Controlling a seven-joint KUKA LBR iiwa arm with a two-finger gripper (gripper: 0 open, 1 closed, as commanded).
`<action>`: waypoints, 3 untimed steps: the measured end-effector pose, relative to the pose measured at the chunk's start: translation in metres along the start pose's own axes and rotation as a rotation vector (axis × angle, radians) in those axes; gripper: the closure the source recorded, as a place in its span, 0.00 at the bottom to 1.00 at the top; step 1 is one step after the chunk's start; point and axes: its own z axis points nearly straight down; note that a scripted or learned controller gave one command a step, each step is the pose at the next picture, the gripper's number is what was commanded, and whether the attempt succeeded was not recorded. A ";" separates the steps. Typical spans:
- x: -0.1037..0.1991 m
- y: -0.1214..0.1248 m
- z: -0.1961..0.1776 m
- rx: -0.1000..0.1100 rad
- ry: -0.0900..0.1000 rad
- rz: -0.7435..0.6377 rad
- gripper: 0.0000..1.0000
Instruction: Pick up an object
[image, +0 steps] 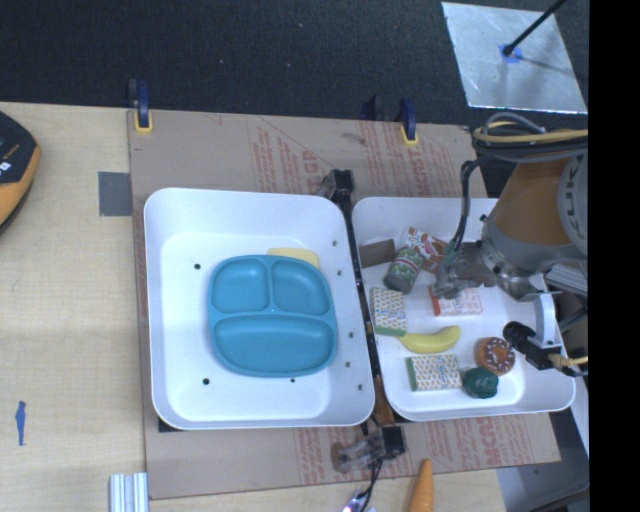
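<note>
While the arm is reaching in low over the right bin (560, 400), the gripper (458, 283) is hanging just above a small red-and-white packet (456, 301); whether its pincer is apart or together, I cannot tell. Nothing is looking lifted yet, so the pick is seeming still to do. The banana (431, 340), donut (495, 354), can (405, 270) and printed cards are lying loose. The blue tray (272, 314) is sitting in the left bin (165, 400). Labels are reading too blurred.
</note>
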 end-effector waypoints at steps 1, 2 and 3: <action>0.000 -0.001 0.001 0.002 0.000 -0.001 0.00; 0.016 0.054 0.019 0.025 -0.004 -0.003 0.00; 0.006 0.013 0.018 0.018 0.003 0.003 0.00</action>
